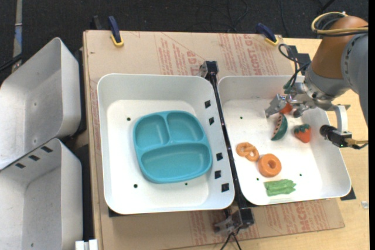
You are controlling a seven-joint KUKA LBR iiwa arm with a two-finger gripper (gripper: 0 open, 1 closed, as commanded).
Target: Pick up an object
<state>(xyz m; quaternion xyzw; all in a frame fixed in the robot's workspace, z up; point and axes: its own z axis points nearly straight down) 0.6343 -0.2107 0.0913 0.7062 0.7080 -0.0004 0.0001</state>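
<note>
Hiding claw (pixel 288 107) fingertips, watermelon slice (pixel 279 127) beneath

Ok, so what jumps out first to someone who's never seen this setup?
Probably the teal divided plate, alone in the left bin. Then the grey arm with its orange band, its gripper low in the right bin over a watermelon slice, beside a strawberry, with two orange rings and a green piece nearer the front.

one fixed camera | above bench (pixel 176 50) | slanted down | both bins (pixel 111 91) framed
</note>
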